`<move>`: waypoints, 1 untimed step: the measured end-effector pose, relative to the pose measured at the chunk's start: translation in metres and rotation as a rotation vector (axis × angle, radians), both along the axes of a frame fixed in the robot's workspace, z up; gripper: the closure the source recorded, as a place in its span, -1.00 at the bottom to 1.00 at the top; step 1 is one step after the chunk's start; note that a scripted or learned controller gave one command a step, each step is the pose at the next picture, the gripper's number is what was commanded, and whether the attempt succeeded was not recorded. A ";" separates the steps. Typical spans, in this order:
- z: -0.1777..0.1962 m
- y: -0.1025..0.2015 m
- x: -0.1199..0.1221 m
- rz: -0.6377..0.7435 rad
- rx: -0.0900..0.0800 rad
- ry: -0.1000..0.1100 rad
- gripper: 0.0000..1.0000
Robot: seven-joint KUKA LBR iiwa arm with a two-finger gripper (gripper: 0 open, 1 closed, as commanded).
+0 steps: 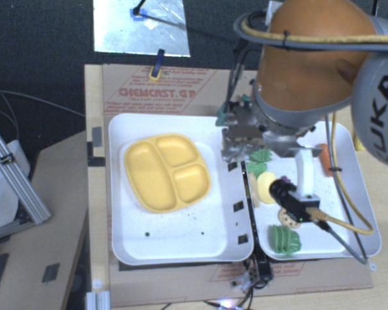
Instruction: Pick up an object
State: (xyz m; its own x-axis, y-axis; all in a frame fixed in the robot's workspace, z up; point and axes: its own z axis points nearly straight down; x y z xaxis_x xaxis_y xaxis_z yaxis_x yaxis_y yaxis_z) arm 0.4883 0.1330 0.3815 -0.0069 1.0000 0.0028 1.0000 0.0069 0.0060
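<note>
My gripper (235, 148) hangs under the big orange wrist, over the wall between the two bins, at the right bin's (362, 231) upper left corner. Just right of it lies a green leafy piece (260, 155). Below that rests a pale yellow round object (264, 187). A brown speckled disc (286, 217) and a green ridged object (284, 239) lie near the right bin's front edge. An orange piece (323, 159) sits at the far right, partly hidden by the arm. I see nothing between the gripper's tips.
The left bin (126, 237) holds a yellow divided plate (167, 171) in its upper half. Cardboard (174, 89) lies under both bins, and a shiny sheet (141, 17) sits beyond it. The arm covers much of the right bin's back.
</note>
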 end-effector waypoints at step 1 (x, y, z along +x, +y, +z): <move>0.011 0.000 0.001 0.003 0.001 -0.002 1.00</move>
